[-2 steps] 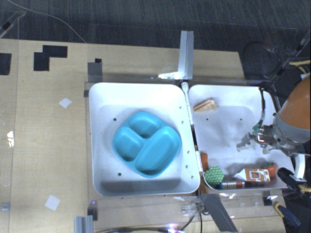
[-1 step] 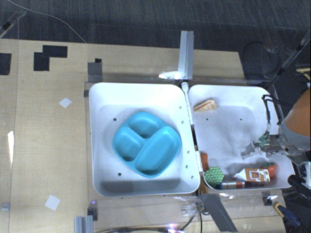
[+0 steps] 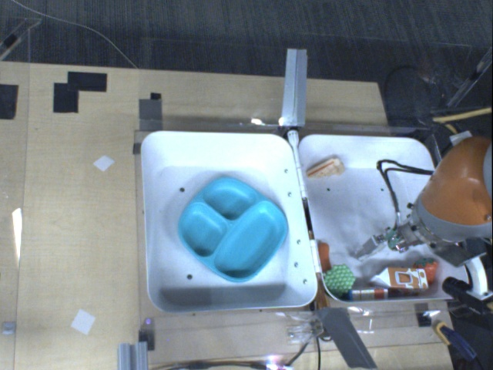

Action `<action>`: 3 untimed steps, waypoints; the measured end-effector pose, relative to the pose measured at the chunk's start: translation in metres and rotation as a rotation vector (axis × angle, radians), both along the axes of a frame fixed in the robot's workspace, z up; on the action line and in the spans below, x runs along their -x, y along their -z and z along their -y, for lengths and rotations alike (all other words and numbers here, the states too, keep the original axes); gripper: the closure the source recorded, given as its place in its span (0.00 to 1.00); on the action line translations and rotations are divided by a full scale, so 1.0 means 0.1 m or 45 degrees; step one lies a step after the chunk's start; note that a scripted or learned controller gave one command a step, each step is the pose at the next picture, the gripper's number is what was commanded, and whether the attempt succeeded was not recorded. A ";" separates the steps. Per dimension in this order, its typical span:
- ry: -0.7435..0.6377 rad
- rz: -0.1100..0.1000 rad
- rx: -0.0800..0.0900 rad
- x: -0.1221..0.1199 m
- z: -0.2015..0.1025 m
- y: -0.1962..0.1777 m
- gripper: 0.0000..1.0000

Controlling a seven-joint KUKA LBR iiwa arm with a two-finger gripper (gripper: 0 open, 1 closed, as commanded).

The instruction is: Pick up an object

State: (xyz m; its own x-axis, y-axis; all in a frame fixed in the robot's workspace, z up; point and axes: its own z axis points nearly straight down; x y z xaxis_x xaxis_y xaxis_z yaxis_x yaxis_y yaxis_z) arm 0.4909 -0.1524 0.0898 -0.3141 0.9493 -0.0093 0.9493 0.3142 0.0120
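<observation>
- Several small things lie in the right bin [image 3: 362, 206], any of which could be the object to pick: a tan bread-like piece [image 3: 324, 166] near the far left corner, a green ball [image 3: 338, 279] and a small red piece [image 3: 324, 251] against the left wall near the front, and a flat orange-and-white packet [image 3: 406, 277] along the front wall
- Beside the ball a slim marker-like item [image 3: 368, 292] lies along the front edge, too small to name with confidence
- The gripper [image 3: 368, 247] sits low over the bin floor, right of the red piece and just behind the packet and ball; its fingers seem to point toward the view's left
- Nearest candidates, as I judge it, are the packet, toward the front from the fingertips with its long axis running left to right, and the ball, to the front and left
- Jaws: the metallic fingers blur into one pale shape, so I cannot tell whether they stand apart or together, and nothing is clearly seen between them
- The arm's orange band [image 3: 462, 183] and grey wrist cover the bin's right side, hiding whatever lies beneath, and a black cable [image 3: 389, 177] loops above the floor
- The left bin [image 3: 162, 206] holds a blue divided tray [image 3: 233, 227], well apart from the gripper
</observation>
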 end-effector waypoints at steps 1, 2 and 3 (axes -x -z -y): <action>-0.319 0.002 0.002 -0.25 -0.41 0.00 0.00; -0.108 -0.010 -0.005 -0.98 -0.54 -0.04 0.00; -0.111 -0.001 -0.003 -0.34 -0.46 0.00 0.00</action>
State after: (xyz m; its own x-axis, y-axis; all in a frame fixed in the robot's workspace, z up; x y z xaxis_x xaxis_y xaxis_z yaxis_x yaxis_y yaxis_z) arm 0.5246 -0.1063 0.0900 -0.3953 0.9185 -0.0064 0.9184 0.3954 0.0119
